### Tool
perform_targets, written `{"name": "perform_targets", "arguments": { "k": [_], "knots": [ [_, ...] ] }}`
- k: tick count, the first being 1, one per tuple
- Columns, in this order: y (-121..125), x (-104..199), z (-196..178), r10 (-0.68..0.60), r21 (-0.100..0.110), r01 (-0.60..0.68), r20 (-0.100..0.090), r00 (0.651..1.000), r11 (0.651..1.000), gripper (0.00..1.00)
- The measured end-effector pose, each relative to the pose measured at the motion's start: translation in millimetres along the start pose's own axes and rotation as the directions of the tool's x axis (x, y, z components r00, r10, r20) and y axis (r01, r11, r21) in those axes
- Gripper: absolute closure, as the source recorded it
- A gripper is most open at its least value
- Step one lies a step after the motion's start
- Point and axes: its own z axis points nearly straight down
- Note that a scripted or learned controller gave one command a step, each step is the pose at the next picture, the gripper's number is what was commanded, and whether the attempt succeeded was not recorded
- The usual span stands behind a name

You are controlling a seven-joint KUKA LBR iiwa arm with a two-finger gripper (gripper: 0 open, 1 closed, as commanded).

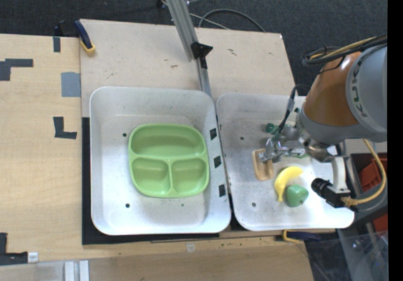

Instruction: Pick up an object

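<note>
The gripper (pixel 272 154) sits low in the right bin (pixel 242 210), just above a tan block (pixel 262 166); whether it grips anything cannot be told. Nothing looks lifted yet. Lower right lie one yellow banana (pixel 286 179) and one green ball (pixel 296 195). The left bin (pixel 107 210) holds one green divided plate (pixel 168 160).

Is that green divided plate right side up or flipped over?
Right side up: the green plate shows its three hollow sections facing upward in the left bin.
</note>
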Motion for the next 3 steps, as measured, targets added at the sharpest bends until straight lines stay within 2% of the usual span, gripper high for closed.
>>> {"name": "perform_targets", "arguments": {
  "k": [1,2,3],
  "knots": [
    [-5,2,-61,-0.001,-0.001,0.001,0.000,1.000,1.000,1.00],
    [-5,3,-59,0.000,0.005,0.000,-0.001,1.000,1.000,1.00],
    [-3,53,-71,-0.006,0.004,0.006,-0.003,1.000,1.000,1.00]
  ]
}}
